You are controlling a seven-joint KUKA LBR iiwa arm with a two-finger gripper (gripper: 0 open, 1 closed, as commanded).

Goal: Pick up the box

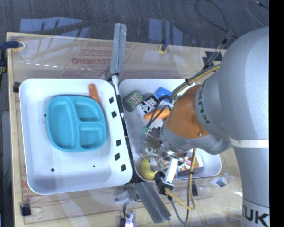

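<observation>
A flat box (193, 163) with red and orange print lies in the front right part of the right bin (213, 167), mostly hidden under the arm's wrist. My gripper (154, 146) reaches down into the middle of the right bin, left of the box and just above a yellow fruit (147, 168). The orange wrist band (184, 119) and cables cover the gripper's tip.
At the back of the right bin lie a green can (132, 100), a black-and-white carton (149, 104), a blue item (162, 93) and an orange carrot (158, 113). The left bin (33, 164) holds a blue divided plate (77, 123) and an orange stick (94, 93).
</observation>
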